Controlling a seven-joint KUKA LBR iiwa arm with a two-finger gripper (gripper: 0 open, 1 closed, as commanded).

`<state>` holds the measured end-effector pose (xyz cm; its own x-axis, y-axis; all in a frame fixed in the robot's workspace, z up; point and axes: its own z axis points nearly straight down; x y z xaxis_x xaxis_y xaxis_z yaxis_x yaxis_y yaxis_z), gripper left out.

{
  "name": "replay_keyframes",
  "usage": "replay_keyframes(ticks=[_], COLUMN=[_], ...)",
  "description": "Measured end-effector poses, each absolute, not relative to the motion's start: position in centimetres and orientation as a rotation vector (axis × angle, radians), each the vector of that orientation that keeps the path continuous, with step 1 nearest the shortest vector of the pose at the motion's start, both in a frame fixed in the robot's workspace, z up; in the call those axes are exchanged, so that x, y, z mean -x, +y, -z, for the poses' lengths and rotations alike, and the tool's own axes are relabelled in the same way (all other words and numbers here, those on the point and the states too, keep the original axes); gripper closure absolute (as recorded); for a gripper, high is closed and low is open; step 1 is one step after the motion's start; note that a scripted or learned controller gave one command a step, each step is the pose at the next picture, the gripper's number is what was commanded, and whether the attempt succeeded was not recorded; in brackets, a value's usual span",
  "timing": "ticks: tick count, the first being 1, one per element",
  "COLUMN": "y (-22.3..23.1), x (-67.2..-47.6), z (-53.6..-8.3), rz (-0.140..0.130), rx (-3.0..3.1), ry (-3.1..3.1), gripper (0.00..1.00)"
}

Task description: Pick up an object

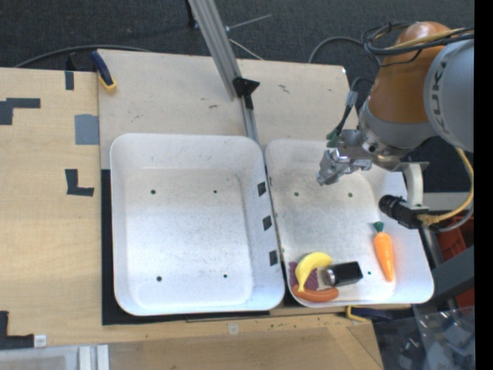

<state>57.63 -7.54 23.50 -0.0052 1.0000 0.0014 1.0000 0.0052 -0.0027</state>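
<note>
Here the pale wooden worktop [46,206] carries two shallow white plastic bins side by side. The left-hand white bin [189,149] lies just left of the right-hand white bin [293,160], their rims touching along the middle.

Everything worth picking sits in the right-hand bin, crowded toward its near edge, probably because loose items slide and settle there. In its near-left corner a curved yellow toy banana [311,264] lies on a red sausage-shaped toy [316,293], with a small black rectangular block [347,273] touching them on their right. Further right, near that bin's right wall, an orange toy carrot with a green tip [384,254] lies apart from the pile, which likely makes it the easiest target.

The grey metal pincer [330,173] hangs over the bin's far half, well apart from every item and holding nothing; whether its tips are spread or closed I cannot tell. The arm likely needs to travel toward the near edge before descending.
</note>
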Motion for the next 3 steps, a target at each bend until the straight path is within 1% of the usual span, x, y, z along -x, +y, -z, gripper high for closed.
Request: replay_keyframes(ticks=[1,2,3], y=[-3.5,1.3,7.0], x=[-56.0,-55.4,-54.2], z=[-23.3,-23.0,-22.5], rz=[-0.003,-0.003,-0.002], rx=[2.214,2.213,2.211], ry=[-2.224,-2.226,-2.227], gripper=[1.0,1.0,1.0])
